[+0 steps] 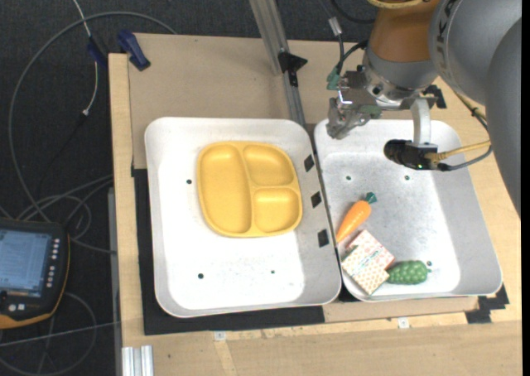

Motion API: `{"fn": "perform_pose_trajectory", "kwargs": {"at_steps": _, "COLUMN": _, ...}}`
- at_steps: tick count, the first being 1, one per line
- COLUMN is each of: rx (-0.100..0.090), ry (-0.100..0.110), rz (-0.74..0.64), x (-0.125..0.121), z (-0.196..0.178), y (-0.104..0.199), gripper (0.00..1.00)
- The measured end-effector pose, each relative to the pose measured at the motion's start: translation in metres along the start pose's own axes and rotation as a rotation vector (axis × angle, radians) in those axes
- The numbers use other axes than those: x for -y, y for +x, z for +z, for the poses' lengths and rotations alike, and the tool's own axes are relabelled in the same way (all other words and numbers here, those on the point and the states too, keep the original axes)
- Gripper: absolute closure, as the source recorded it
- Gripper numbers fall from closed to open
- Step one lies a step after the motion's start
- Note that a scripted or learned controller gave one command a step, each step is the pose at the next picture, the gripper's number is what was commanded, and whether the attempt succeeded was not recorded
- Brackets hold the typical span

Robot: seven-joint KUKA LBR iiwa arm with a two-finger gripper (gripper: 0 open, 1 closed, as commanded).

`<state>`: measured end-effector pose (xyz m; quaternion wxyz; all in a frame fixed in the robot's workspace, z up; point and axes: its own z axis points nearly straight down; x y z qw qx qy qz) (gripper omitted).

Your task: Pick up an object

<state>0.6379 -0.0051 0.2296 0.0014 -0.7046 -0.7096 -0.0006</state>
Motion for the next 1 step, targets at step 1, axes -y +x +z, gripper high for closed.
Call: {"fn": "perform_pose_trajectory", "kwargs": {"at_steps": 1, "rx": -0.001, "ry": 0.001, "rz": 0.000, "x": 0.0076, "z": -0.0007, "y": 0.0615, "gripper": 1.00}}
